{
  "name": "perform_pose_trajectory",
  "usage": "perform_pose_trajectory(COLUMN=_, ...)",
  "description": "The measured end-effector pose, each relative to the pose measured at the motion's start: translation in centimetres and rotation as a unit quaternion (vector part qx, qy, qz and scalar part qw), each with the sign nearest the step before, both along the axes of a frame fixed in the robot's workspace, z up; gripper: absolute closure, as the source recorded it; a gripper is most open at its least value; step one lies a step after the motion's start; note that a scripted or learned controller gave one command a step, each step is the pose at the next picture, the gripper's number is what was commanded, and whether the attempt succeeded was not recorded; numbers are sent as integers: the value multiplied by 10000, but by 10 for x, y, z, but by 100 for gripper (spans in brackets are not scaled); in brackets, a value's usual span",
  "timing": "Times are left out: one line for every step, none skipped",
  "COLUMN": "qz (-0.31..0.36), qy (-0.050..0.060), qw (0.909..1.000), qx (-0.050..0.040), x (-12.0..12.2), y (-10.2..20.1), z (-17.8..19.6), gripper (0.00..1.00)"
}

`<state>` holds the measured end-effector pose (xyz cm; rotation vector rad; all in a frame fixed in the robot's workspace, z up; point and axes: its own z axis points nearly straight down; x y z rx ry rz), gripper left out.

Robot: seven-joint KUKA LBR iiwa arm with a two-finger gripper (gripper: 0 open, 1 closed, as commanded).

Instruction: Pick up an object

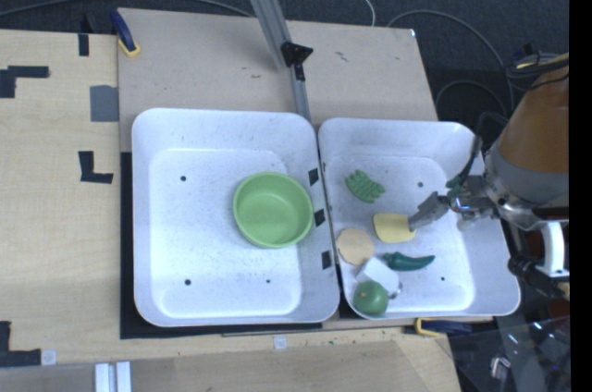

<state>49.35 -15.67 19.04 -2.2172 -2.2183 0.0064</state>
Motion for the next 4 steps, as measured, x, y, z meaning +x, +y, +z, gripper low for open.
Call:
perform_pose_trajectory(qz=4, qy=10, qw=10000, qx=8, x=-3, y=10, z=-60, gripper=0)
perform_pose_trajectory(qz=10, qy=-10, qw=10000, qx=4, x=-1, y=10, z=-47, gripper=100)
perform_pose_trajectory(qz=10, qy=-50, qw=10000, qx=-9, x=9, y=15, z=3, gripper=100)
perform_pose_trajectory(qz=7, qy=-52, qw=10000, qx=-10, x=10, y=15, z=50, gripper=100)
